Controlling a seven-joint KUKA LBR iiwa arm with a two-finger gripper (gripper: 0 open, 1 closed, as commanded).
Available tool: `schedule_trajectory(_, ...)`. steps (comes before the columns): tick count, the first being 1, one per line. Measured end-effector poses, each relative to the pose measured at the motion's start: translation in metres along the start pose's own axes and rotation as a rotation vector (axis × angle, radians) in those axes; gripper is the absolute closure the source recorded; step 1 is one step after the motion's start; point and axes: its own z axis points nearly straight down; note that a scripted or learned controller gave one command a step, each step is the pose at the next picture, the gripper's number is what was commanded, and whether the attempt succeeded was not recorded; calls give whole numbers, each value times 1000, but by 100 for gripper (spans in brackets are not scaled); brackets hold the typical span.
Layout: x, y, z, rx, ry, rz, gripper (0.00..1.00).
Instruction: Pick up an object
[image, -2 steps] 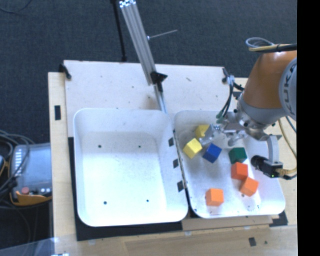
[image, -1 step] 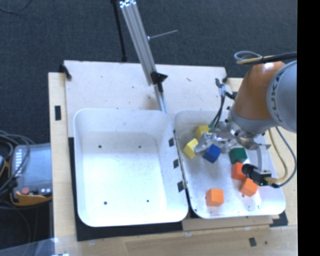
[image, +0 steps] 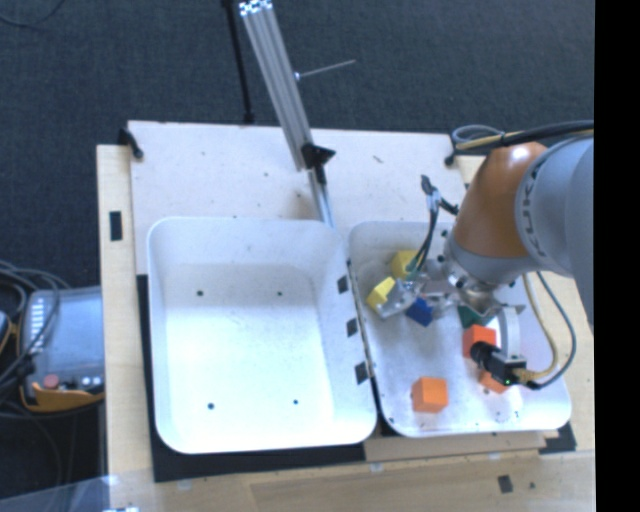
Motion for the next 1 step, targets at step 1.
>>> schedule_trajectory(1, -2, 2, -13, -9, -1, 9, 100)
